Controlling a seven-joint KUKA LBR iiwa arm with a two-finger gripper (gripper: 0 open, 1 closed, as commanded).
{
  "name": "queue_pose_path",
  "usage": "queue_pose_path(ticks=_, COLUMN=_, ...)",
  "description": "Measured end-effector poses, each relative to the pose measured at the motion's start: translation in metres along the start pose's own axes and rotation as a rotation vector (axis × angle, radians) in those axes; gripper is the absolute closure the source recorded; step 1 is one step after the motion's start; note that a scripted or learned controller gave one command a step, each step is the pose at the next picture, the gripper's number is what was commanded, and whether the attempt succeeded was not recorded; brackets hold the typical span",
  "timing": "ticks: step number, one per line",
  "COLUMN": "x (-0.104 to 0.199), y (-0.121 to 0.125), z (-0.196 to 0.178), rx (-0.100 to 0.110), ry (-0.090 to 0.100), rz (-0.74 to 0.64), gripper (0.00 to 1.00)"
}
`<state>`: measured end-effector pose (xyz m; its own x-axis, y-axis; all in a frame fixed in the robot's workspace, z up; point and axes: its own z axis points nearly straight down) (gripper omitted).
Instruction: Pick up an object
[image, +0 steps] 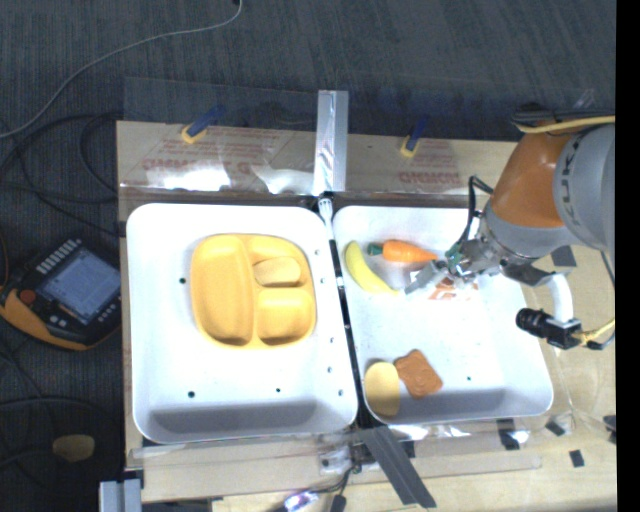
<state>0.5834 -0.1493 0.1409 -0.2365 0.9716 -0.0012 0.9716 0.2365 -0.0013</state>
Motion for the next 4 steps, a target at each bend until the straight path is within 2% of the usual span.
queue_pose_path(ticks=1, x=0.016, y=0.057, z=0.045, rx=0.001, ry=-0.003, rz=-0.019, gripper=0.0)
queue_pose_path(ticks=2, x=0.013, y=0.04, z=-0.068, rx=-0.001, ry=-0.002, rz=-0.065, gripper=0.0)
queue_pose_path(ticks=3, x=0.013, y=0.056, z=0.047, rx=0.0, ry=-0.002, rz=-0.026, gripper=0.0)
queue_pose_path(ticks=4, x=0.013, y=0.056, z=0.038, rx=0.001, ry=-0.005, rz=-0.028, gripper=1.0)
